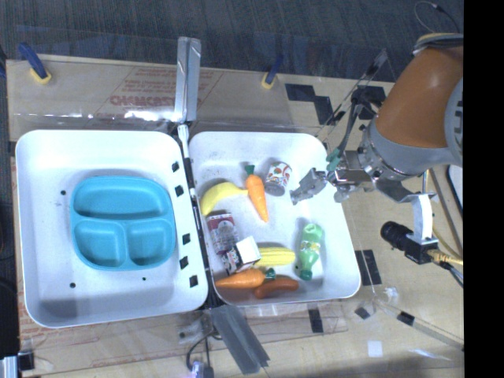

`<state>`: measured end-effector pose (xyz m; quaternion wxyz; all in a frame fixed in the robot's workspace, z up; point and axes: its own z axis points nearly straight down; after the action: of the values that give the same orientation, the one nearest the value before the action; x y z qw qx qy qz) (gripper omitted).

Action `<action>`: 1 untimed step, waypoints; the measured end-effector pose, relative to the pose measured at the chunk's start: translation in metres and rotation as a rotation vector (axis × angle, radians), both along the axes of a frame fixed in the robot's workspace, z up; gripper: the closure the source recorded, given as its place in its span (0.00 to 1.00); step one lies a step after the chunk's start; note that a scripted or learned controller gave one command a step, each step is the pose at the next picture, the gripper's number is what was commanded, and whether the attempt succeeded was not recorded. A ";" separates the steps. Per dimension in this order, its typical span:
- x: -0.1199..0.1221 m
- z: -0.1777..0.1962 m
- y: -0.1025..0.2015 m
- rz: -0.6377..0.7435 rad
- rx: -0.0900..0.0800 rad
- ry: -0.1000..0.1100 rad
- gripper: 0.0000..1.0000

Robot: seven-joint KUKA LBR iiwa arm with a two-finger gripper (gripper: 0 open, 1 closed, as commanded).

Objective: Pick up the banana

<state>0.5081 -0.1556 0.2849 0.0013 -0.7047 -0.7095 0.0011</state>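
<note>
1. The banana (218, 194) lies in the right bin (339, 278), at its left side, touching a carrot (257, 197); not yet lifted.
2. The tool (309, 186) hovers right of the carrot, carrying nothing; whether released or clenched, I cannot tell.
3. Left: reach, grasp, lift.

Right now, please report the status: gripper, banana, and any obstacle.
Gripper over right bin, nothing between its fingers. Banana at bin's left side, untouched. Carrot lies between gripper and banana, touching it.
</note>
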 end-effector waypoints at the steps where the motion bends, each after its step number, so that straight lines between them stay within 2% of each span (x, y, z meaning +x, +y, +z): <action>1: -0.008 -0.194 0.017 0.177 0.001 0.000 0.00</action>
<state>0.5005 -0.1391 0.0908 0.0015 -0.6394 -0.7689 0.0007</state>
